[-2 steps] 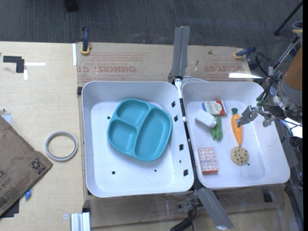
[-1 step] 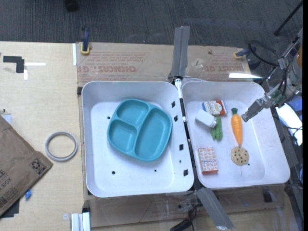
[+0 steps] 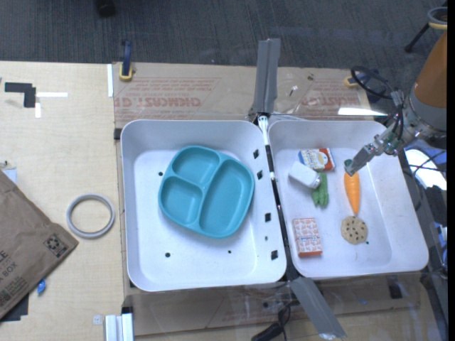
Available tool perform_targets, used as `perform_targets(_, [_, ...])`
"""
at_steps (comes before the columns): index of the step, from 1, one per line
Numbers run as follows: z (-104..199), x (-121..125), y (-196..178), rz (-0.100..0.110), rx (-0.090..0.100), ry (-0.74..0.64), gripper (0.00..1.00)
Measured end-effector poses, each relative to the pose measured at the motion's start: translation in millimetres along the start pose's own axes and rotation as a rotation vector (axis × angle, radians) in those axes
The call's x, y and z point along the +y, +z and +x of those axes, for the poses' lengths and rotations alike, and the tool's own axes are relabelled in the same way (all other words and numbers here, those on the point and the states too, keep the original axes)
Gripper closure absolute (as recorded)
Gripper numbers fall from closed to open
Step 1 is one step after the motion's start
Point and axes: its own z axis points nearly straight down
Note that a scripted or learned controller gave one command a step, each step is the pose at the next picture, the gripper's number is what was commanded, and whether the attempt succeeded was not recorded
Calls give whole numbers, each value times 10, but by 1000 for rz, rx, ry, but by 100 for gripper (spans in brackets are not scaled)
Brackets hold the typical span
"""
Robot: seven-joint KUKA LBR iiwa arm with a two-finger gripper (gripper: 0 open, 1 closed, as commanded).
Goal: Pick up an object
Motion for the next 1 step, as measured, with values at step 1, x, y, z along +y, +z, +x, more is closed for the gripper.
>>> perform_targets(1, [-252, 57, 1243, -3, -3, 29, 0])
